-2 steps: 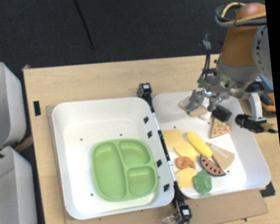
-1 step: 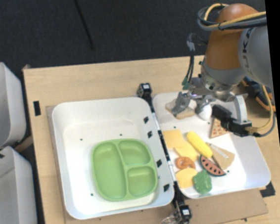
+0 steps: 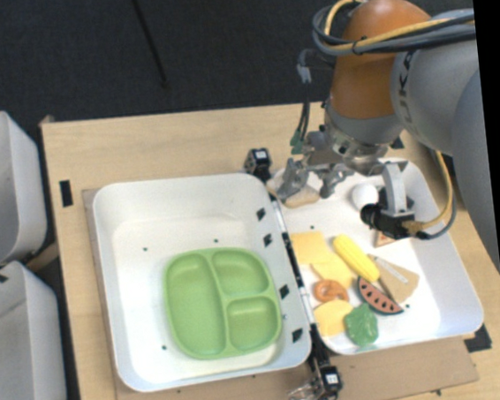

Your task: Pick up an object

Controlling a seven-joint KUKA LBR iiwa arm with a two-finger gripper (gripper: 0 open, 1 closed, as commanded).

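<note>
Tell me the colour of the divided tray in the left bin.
Light green; the divided tray shows clearly in the camera view.

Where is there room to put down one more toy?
Bare floor runs along the left bin's far wall and left wall, around the green tray. The right bin is crowded: toy food fills its near half, and the gripper hangs above its far corner.

The grey KUKA arm with its orange band [image 3: 373, 40] is reaching down, its 2-finger gripper [image 3: 312, 182] hovering over the right white bin's [image 3: 446, 294] far-left corner.
</note>
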